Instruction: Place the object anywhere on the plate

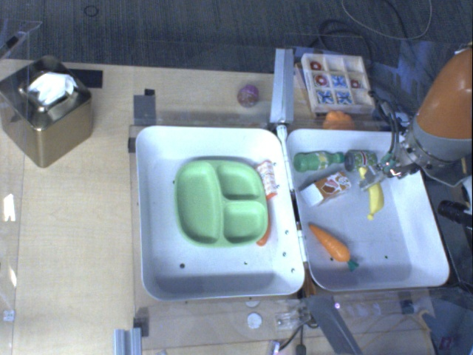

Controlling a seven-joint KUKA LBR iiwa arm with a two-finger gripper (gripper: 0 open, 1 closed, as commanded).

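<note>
My claw (377, 170), its opening impossible to tell, hovers over the yellow plastic banana (375, 200) in the right white bin (432, 257).

Open plate (220, 202), wrapper (267, 177) alongside

Matt green plastic plate (220, 211) in glossy white plastic bin (159, 220); pale wood-look bench (74, 235).

We see a pale wooden bench (74, 220) under dark grey carpet floor (192, 13). On the bench, left of the left bin (159, 272), stands a brass-coloured box (48, 117); a cable (392, 17) loops across the floor.
</note>
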